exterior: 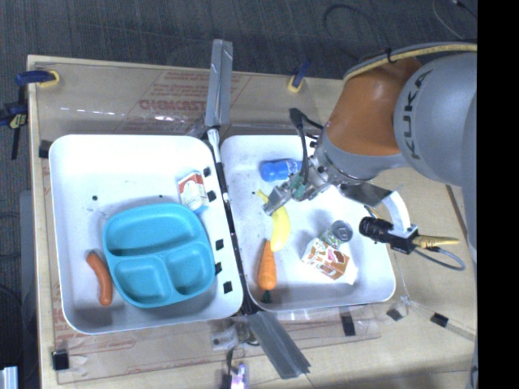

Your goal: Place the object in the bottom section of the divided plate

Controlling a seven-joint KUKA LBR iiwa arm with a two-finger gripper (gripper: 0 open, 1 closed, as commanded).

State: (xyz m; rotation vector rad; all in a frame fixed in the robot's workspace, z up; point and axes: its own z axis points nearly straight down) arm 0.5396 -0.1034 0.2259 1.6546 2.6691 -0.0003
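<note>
1. The gripper (pixel 280 201) hangs low in the right bin (pixel 381 286), just above the upper end of the banana (pixel 280 229); the arm's bulk blurs the fingers, so I cannot tell how they stand.
2. The banana lies on the bin floor beside a carrot (pixel 267 267), with a blue object (pixel 276 169) partly hidden behind the wrist.
3. A crumpled packet (pixel 329 258) sits nearby.
4. In the left bin (pixel 73 156), the blue divided plate (pixel 158 254) lies between a sausage (pixel 100 278) and a small carton (pixel 191 190).
</note>
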